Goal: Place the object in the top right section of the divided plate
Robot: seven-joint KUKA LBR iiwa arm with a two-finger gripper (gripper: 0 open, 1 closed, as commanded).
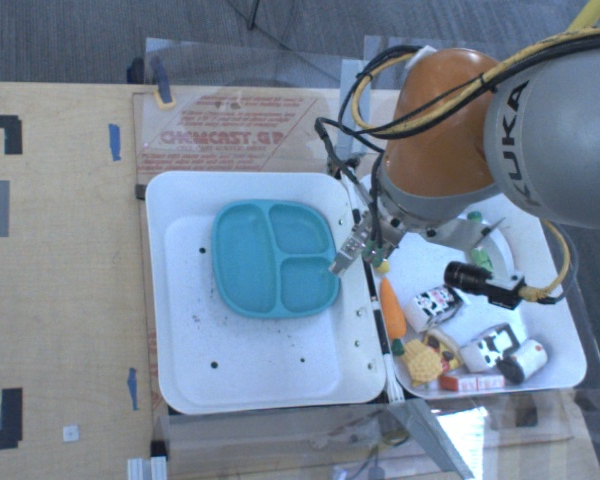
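Observation:
A teal divided plate (275, 258) lies in the left white bin (180, 298). It has one long section on its left and two smaller ones on its right, and all three look bare. My gripper (352, 252) hangs under the orange wrist band (440, 118), right over the rim between the two bins. It sits just off the plate's right edge, level with the ridge between the two right sections. Whether it holds anything is hidden by the wrist. An orange toy carrot (391, 310) with a green top lies just below it in the right bin.
The right bin (565, 358) holds several small items: a black cylinder (470, 276), a cow-patterned piece (435, 303), a yellow toy (423, 364), a white and black piece (502, 348) and a red and white packet (477, 381). Cables loop above the wrist.

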